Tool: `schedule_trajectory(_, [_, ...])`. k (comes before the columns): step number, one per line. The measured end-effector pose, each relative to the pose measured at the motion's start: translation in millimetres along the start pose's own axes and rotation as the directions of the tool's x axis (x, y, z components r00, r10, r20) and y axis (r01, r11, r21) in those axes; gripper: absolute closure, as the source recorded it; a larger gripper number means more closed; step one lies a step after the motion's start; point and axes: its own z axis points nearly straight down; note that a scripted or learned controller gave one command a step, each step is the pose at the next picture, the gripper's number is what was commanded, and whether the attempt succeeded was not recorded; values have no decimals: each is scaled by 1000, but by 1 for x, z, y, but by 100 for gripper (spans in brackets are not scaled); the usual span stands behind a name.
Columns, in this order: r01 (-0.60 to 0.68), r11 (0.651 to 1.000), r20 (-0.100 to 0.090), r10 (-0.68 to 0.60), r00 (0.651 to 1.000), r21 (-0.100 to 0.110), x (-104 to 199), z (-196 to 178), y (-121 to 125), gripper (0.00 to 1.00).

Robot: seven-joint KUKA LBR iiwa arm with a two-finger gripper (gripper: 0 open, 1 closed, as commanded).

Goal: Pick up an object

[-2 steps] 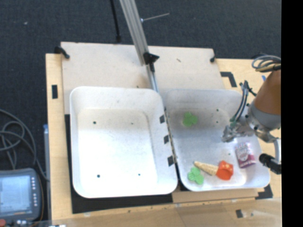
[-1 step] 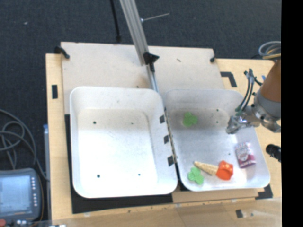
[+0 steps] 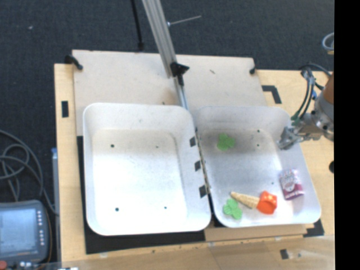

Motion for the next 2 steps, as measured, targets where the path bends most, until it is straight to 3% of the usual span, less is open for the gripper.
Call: schedule_trajectory(2, [4, 1000, -5, -4, 1000, 6, 104, -25, -2, 100])
